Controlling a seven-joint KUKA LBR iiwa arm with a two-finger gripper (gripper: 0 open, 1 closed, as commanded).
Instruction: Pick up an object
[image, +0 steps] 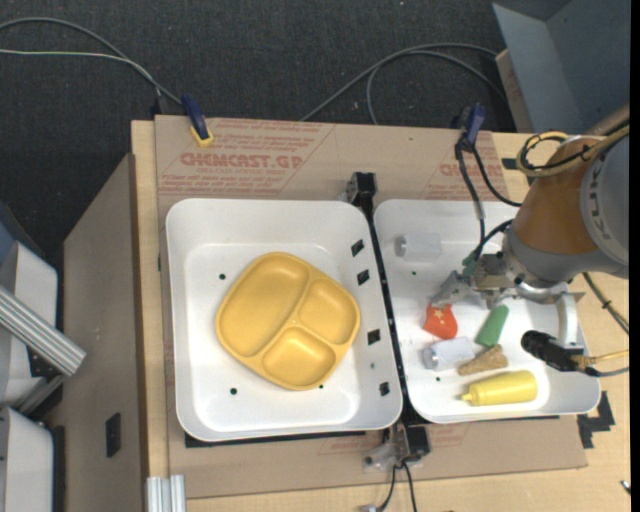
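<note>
My arm (575, 215) reaches in from the right over the right bin (425, 400). My gripper (478, 283) hangs low above the bin floor, its tip toward the bin's middle; I cannot tell how it is set. Just beside it, toward the divider, lies a red object (440, 321). A green piece (492, 326) lies below my wrist, with a tan piece (483, 361) and a yellow bottle (499, 388) nearer the front rim. A grey block (448, 353) sits under the red object. The left bin (190, 330) bears a yellow tray (288, 319).
</note>
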